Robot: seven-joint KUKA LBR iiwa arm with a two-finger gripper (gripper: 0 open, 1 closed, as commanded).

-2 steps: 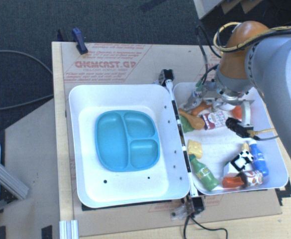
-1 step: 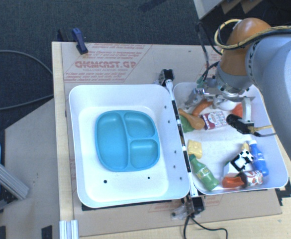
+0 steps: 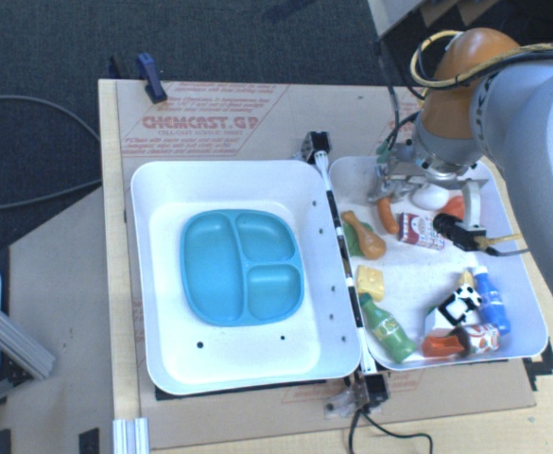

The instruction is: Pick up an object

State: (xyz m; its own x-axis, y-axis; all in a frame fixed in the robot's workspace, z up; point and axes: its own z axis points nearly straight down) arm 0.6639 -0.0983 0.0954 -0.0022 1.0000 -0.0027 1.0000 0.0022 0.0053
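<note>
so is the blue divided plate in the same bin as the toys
No, the blue plate lies alone in the left bin; the toys sit in the right bin.

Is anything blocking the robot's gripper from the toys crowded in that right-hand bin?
Nothing visible does. The gripper is already low in the right bin's far corner, right beside an orange carrot-like toy and a red-and-white can. Those pieces lie close together, so neighbours may crowd a grab.

Red print "CHEMCAST GP" reads on the board (image 3: pixel 196 121) at upper centre of frame, above the left bin; smaller lines there illegible.
</note>
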